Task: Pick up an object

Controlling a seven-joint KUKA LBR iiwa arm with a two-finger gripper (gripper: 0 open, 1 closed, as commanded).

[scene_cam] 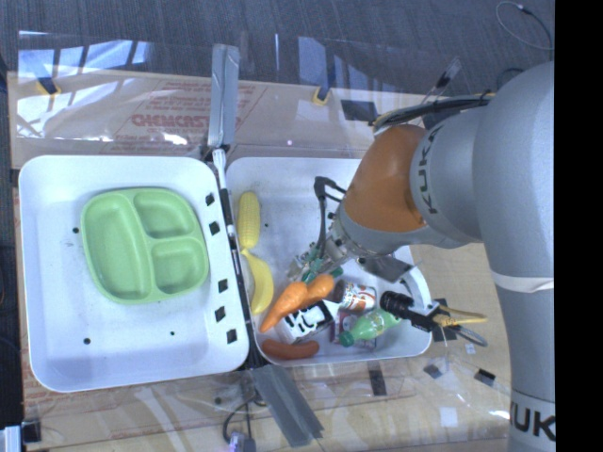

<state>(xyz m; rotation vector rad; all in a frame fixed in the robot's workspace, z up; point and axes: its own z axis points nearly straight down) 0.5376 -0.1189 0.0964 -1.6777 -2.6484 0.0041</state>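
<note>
The right bin (283,172) holds a heap of toy food. An orange carrot (294,298) lies slantwise in the middle, a corn cob (249,218) and a yellow banana (260,283) rest along the left wall, and a brown sausage (291,349) lies at the front. A green bottle (368,327) and a small can with a white and orange label (357,298) sit at the front right. My gripper (320,264) reaches down into the heap just above the carrot's thick end, under the orange wrist band. Its tips are buried among the clutter.
The left bin (47,281) carries a green divided plate (144,244). A black-and-white item (307,320) lies under the carrot. The arm's grey body covers the right bin's right side.
</note>
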